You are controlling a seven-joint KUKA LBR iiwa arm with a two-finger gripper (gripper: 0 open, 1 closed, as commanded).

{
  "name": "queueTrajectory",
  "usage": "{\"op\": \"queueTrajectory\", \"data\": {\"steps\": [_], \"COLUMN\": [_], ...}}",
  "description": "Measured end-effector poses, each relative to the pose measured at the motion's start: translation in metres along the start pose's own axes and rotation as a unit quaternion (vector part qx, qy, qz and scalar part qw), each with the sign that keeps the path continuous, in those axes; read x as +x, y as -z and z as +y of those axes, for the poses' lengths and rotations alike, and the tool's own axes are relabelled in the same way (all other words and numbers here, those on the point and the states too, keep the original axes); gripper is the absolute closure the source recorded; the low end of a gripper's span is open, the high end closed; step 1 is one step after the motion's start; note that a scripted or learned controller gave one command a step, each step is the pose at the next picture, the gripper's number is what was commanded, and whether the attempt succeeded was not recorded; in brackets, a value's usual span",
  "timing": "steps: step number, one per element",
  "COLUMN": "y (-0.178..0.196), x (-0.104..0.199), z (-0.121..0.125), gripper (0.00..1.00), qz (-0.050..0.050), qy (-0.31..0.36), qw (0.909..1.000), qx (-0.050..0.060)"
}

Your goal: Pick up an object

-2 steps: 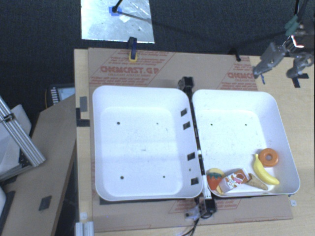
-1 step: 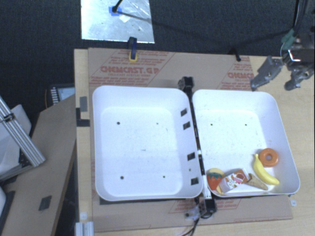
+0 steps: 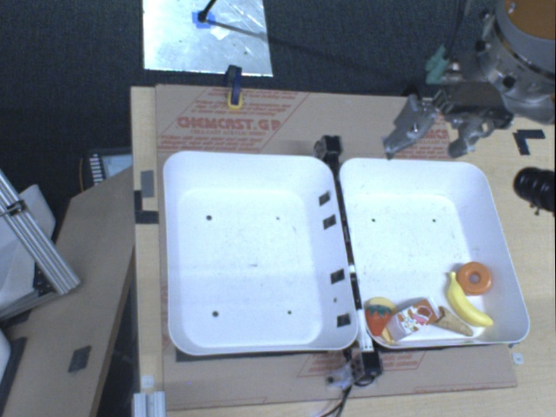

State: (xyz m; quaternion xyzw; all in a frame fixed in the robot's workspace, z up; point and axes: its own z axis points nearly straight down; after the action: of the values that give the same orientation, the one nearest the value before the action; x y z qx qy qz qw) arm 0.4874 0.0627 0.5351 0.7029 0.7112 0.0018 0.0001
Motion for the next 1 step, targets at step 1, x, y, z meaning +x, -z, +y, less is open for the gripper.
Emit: {"op": "queueTrajectory", "data": {"steps": [1], "y": [-0.0003], "x": [0.0681], "z": [-0.0006], "gripper": [0.00], "qz": [0.000], "qy": [0.000], "qw": [1.0000], "qx": [0.000]}}
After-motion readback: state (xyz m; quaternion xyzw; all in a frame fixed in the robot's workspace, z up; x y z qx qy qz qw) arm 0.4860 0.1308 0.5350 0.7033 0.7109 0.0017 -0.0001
